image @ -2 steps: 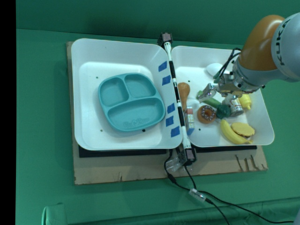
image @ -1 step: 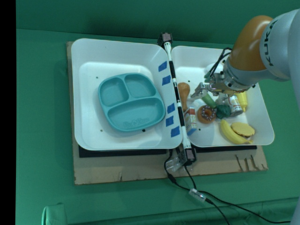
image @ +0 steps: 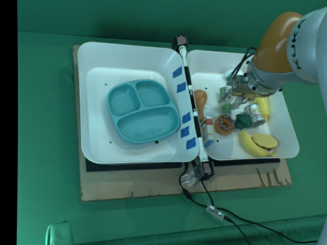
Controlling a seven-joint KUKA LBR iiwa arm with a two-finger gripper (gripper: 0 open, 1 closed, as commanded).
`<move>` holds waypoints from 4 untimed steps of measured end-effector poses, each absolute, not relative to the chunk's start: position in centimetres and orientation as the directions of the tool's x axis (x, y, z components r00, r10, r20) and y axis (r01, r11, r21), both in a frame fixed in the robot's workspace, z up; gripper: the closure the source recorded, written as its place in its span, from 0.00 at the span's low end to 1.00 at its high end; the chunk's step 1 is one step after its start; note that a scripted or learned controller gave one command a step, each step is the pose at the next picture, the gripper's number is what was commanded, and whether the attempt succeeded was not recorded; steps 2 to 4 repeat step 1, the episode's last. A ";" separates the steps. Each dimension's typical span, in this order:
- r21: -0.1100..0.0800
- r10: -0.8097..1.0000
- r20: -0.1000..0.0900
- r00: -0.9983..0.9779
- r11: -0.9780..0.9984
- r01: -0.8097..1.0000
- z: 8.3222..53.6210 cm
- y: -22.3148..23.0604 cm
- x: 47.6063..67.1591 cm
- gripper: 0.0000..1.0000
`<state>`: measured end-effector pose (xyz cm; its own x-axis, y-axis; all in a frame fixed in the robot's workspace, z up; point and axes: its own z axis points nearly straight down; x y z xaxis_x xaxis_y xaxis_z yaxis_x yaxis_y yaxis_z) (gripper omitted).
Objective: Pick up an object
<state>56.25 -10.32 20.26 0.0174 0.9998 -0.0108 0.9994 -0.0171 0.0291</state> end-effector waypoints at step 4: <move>0.013 1.000 -0.003 0.005 -0.005 1.000 28.6 -3.9 63.9 1.00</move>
